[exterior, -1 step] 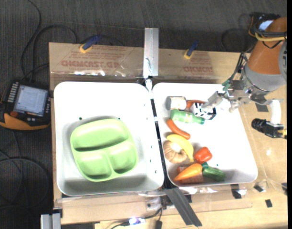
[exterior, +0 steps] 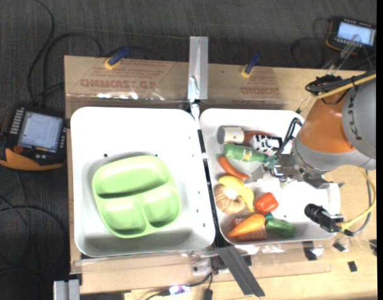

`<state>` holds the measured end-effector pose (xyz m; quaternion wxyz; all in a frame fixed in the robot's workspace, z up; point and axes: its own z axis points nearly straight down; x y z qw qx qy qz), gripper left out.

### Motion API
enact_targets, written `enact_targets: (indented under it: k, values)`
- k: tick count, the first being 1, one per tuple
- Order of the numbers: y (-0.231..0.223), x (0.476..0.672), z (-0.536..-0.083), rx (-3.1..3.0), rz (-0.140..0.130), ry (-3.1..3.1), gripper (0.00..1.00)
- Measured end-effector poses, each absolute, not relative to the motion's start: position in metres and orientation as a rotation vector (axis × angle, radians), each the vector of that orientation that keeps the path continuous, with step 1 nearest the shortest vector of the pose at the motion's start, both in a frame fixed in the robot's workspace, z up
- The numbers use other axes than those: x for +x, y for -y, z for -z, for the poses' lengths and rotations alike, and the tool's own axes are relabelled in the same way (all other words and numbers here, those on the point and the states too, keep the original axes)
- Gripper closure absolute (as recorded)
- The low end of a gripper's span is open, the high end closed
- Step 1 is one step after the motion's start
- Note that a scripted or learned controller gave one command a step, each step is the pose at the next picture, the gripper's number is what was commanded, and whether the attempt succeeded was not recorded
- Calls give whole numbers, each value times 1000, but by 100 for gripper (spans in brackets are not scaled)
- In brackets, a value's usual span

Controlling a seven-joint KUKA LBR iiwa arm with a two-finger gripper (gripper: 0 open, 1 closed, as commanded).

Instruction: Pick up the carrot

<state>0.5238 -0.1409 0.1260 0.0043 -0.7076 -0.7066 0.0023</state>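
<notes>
The carrot (exterior: 249, 226) is orange with a green leafy end pointing right. It lies flat near the front edge of the right bin (exterior: 316, 202). My gripper (exterior: 276, 166) hangs over the middle of that bin, up and to the right of the carrot and apart from it. It is close to the green bottle (exterior: 245, 153) and just above the red pepper (exterior: 265, 202). Nothing of the carrot is covered by the arm.
Around the carrot lie a yellow banana (exterior: 240, 189), a beige bulb (exterior: 227, 199), an orange sausage-like piece (exterior: 232, 166), a can (exterior: 231, 134) and a black-and-white item (exterior: 262, 142). The left bin (exterior: 85, 136) holds a green divided plate (exterior: 136, 195).
</notes>
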Motion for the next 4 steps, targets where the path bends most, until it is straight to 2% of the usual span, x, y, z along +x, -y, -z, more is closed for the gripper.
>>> enact_targets:
  k: [1, 2, 3, 4]
  values:
    - [168, 505, -87, -2659, 12, 1671, 0]
    - [114, 489, -88, -2480, 8, 1956, 0]
    - [92, 503, -183, -2582, -8, 1788, 0]
    - [95, 490, -90, -2362, 20, 2101, 0]
